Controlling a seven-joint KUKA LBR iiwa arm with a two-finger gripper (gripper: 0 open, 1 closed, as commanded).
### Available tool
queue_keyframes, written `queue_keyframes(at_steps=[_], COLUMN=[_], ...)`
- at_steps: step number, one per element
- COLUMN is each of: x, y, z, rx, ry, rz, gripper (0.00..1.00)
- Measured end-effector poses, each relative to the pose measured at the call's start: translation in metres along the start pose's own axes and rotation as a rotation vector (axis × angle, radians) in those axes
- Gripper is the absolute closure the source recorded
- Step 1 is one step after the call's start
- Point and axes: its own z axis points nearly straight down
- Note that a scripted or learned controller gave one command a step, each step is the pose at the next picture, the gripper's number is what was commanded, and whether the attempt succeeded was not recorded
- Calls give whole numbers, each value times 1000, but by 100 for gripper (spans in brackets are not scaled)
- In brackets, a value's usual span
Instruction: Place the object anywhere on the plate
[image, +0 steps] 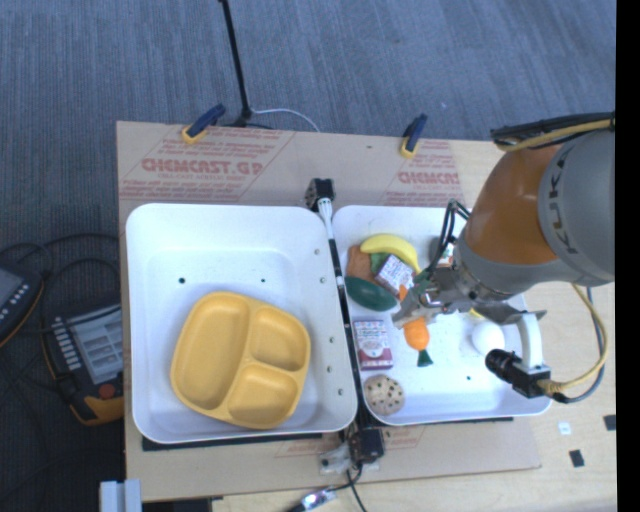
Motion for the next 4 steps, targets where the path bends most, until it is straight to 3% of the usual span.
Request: queue_keyframes(at_steps=[1, 2, 3, 4], x=[82, 130, 129, 129], y=[19, 37, 37, 37], z=[-36, -48, -48, -57], rx=[1, 2, 2, 5], ry=[0, -2, -4, -6], rz=[242, 379, 380, 377], gripper=[100, 100, 0, 100])
